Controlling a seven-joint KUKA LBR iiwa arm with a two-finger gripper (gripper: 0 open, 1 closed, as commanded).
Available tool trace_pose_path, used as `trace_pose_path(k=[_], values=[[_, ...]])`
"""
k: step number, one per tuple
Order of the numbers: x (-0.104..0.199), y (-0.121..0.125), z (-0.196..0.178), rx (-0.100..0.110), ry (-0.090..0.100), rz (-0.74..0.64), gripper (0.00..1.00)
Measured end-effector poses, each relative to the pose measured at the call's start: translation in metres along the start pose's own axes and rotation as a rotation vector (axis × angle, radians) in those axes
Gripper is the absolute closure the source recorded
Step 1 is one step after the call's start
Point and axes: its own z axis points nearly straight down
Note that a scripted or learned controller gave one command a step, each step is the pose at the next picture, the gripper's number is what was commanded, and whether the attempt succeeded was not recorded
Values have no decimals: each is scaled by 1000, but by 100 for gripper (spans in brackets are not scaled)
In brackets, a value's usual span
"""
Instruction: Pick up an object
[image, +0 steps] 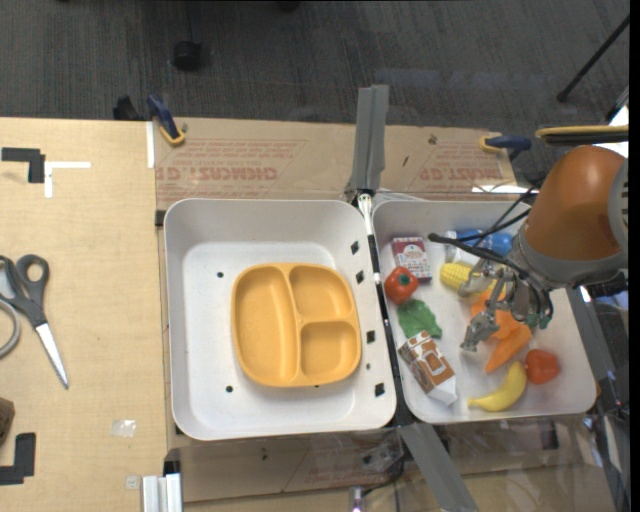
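**A:** How are the fingers set?

**B:** The gripper (481, 330) is seen low in the right bin (570, 400). Its metal fingers (472, 340) are spread apart, with nothing held between them. They are placed just beside an orange carrot (508, 338).

**A:** What is laid around it?

**B:** A banana (501, 391) and a red tomato (541, 366) are found toward the front. Corn (456, 276), a green leaf (420, 319), a red pepper (400, 285) and two small cartons (428, 363) are spread to the gripper's left. In the left bin (190, 330), a yellow divided plate (296, 324) is set. Scissors (36, 310) are laid on the bench.
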Motion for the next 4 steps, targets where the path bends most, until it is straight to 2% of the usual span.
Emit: trace_pose_path(k=[1, 2, 3, 4], values=[[-25, 34, 0, 0, -1, 47, 0], [-26, 35, -10, 0, -5, 45, 100], [-41, -60, -11, 1, -5, -71, 100], [-41, -59, -11, 0, -4, -72, 0]])
